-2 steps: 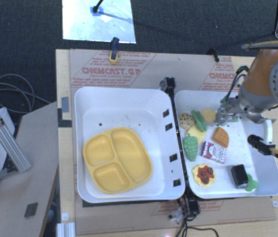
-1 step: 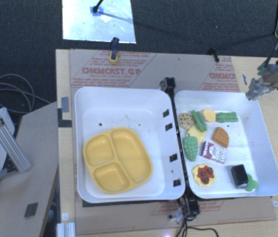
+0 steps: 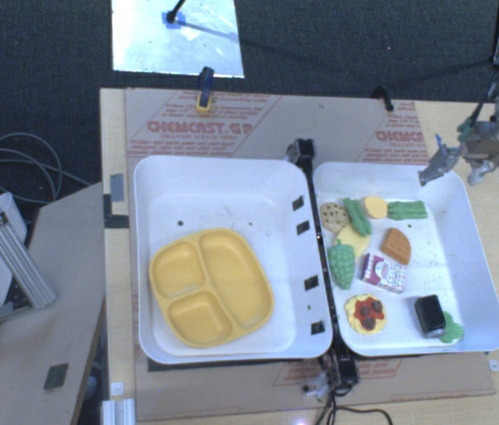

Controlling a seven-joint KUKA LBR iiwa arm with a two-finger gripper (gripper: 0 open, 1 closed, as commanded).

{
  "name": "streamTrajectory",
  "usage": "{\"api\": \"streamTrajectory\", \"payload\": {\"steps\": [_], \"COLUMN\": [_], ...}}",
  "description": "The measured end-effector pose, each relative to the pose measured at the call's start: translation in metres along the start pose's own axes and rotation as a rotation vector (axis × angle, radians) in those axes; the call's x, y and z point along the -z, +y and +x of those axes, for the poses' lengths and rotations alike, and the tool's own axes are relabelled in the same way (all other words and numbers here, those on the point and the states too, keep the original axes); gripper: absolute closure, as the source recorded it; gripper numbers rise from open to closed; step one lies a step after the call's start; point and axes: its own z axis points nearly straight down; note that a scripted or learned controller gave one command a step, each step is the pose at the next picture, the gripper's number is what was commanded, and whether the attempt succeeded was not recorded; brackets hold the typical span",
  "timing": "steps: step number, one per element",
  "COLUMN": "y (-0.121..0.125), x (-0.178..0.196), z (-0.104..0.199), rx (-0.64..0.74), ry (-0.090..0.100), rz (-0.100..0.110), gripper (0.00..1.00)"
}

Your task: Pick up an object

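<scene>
My gripper (image 3: 456, 167) hangs above the far right corner of the right bin (image 3: 471, 237), fingers spread open with nothing between them. Below and left of it, the bin holds several toy foods: a round cookie (image 3: 332, 214), a dark green pickle (image 3: 356, 216), a yellow piece (image 3: 375, 206), a green bean pod (image 3: 407, 209), an orange-brown bread piece (image 3: 397, 244), a green bumpy corn-like piece (image 3: 341, 265), a pink and white carton (image 3: 383, 273), a small pizza (image 3: 366, 313), a black block (image 3: 429, 314) and a green broccoli bit (image 3: 452, 330).
The left bin (image 3: 170, 184) holds a yellow divided plate (image 3: 210, 286). A black clip strip (image 3: 313, 237) runs between the bins. A yellow and blue clamp (image 3: 204, 91) sits at the bench's far edge. An aluminium frame (image 3: 2, 237) stands at the left.
</scene>
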Motion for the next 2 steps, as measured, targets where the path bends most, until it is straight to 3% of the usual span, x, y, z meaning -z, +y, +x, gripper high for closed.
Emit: {"api": "streamTrajectory", "payload": {"steps": [1, 2], "y": [0.014, 0.014], "x": [-0.0608, -0.0574], "z": [-0.0019, -0.0021], "rx": [0.001, 0.001], "ry": [0.001, 0.0], "rz": [0.003, 0.001], "gripper": [0.0, 0.0]}}
